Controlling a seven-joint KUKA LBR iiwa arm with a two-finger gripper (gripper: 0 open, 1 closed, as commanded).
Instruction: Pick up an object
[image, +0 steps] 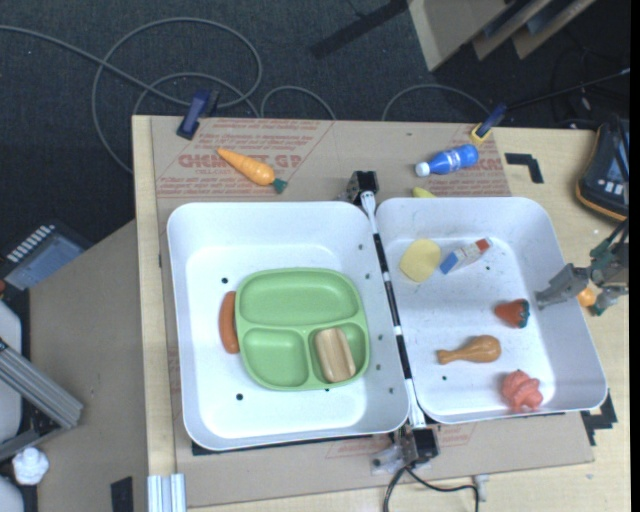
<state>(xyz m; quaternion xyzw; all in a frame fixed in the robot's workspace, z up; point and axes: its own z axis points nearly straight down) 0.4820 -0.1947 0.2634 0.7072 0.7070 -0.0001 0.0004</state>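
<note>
- gripper (575, 290) sits at the right bin's (570, 350) right rim, can't tell its state
- nearest: red strawberry toy (513, 313), just left
- chicken drumstick (470, 350) below that

Up on the tan cardboard-topped table (300, 150), a toy orange carrot (250, 167) lies behind the left shallow white bin (200, 240), and a blue-and-white plastic bottle (447, 161) rests on its side behind the right shallow white bin (560, 250). A blue clip (196, 113) grips the table's far edge, with thin grey cables (170, 60) looping over the dark carpet (60, 150) beyond
</note>
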